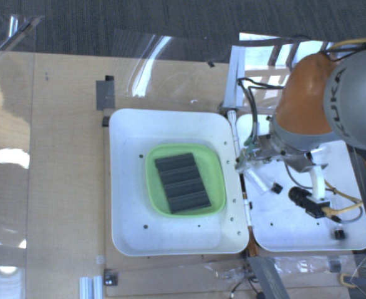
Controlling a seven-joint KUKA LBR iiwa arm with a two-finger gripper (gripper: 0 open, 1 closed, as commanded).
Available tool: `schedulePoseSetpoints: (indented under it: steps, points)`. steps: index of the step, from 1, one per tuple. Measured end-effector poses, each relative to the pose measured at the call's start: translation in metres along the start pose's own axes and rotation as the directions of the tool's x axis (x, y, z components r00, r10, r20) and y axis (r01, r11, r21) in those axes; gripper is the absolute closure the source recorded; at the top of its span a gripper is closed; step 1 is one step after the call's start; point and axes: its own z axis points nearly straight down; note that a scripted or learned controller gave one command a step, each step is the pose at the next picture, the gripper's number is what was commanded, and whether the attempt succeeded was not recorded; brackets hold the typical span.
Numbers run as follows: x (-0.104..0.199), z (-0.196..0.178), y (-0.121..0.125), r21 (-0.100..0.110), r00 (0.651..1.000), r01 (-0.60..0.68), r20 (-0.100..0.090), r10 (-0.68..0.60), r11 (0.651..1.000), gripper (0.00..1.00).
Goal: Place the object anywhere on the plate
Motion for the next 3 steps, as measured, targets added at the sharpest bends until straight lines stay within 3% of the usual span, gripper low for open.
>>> schedulePoseSetpoints:
  steps: [1,2,3]
  points:
    - [0.0,0.0,0.0,0.0,1.0,0.0,0.0,0.0,1.0,0.0]
    - [0.002,-0.046,-0.027,-0.002,0.999,-0.037,0.001,0.037,0.999,0.0]
    - [0.043,0.0,0.003,0.001,1.0,-0.017,0.0,0.017,1.0,0.0]
